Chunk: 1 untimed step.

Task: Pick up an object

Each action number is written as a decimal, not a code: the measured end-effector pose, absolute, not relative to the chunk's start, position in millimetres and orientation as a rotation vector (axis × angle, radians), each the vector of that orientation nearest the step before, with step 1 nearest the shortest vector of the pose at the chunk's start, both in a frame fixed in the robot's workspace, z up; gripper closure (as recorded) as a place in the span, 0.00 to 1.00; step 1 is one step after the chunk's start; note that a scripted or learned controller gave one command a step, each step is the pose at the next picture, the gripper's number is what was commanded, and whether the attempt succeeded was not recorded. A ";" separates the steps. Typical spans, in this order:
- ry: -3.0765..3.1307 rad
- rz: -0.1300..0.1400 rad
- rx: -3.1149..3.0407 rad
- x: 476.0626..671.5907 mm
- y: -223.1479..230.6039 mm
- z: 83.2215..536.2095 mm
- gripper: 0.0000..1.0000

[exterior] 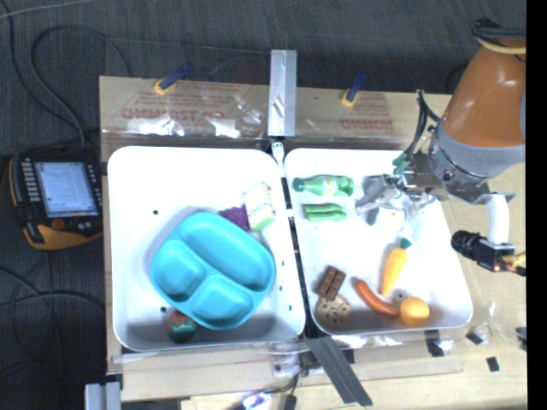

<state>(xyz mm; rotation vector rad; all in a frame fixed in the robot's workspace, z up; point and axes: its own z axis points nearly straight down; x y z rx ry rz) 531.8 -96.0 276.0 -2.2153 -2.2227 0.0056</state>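
A teach pendant lay on the dark floor beyond the bench's left edge; two blue-yellow clamps gripped its far edge.

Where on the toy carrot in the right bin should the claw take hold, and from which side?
Probably across the orange body of the carrot, near its middle, coming straight down. It lies flat, pointing up and down the view, its green top toward the claw. Both long sides look bare, with the sausage only near its lower end, so the fingers should close left to right.
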 end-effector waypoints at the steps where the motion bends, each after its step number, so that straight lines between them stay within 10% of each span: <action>1: -2.228 0.005 -2.209 498.6 -147.0 178.2 0.00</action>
